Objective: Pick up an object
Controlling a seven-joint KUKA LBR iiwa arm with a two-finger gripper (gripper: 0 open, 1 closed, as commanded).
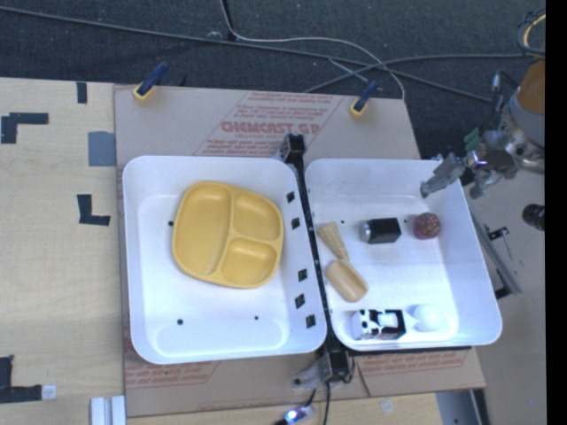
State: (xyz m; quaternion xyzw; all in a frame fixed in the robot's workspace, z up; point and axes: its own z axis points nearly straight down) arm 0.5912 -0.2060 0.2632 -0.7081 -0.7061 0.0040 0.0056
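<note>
The right bin point(403, 177) holds several small items: a black block point(381, 230), a dark red ball point(427, 226), a beige ridged cone point(333, 239), a tan bread-roll shape point(346, 280), a black-and-white toy point(381, 323) and a white ball point(428, 316). My gripper point(457, 185) hovers over the bin's far right corner, just above and right of the red ball. Its fingers stand apart, one finger point(436, 183) pointing left and down. Nothing is between them.
A yellow divided plate point(228, 234) lies in the left bin point(146, 264). A black divider with clips point(304, 237) joins the two bins. Cables point(372, 65) run across the dark floor behind the bench. Yellow clamps point(151, 80) hold the cardboard sheet.
</note>
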